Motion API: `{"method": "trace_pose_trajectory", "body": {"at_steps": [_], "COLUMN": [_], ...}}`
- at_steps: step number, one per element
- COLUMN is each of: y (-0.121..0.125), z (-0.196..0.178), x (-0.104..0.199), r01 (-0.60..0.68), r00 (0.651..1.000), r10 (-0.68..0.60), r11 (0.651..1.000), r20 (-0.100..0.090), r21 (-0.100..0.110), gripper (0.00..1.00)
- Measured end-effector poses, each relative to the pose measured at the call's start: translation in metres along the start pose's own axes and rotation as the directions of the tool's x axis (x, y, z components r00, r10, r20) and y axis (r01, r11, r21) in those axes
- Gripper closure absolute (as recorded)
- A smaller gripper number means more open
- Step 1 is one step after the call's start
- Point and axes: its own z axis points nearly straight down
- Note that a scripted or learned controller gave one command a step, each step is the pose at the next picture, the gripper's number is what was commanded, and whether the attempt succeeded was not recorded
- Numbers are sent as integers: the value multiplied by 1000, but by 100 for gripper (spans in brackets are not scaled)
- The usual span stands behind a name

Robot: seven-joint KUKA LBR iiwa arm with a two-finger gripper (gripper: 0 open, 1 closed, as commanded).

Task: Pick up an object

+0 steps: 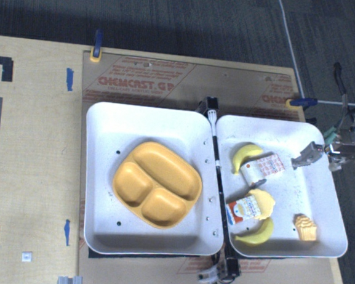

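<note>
**Counter, board and two bins**

The counter [26, 174] is pale wood, running from the 9 o'clock edge across most of the view. Black marks sit on it at 9 and 7 o'clock, with small blue tape strips [69, 79] near 10 and 7 o'clock. A brown printed board [189, 83] lies flat on the counter, held by a clamp [97, 45] at its 11 o'clock corner and another [299, 102] at 2 o'clock. On the board rest two white bins, touching side by side: the left bin [101, 162] at centre, the right bin [329, 207] toward 3 o'clock. Dark carpet [176, 14] fills the 12 o'clock strip.
</note>
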Motion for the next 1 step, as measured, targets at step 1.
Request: {"method": "trace_pose_trajectory", "body": {"at_steps": [1], "y": [-36], "z": [133], "x": [-29], "r01": [-1], "r00": [1000], "r10": [1], "r11": [1000], "r20": [-1], "r21": [1], "gripper": [0]}}
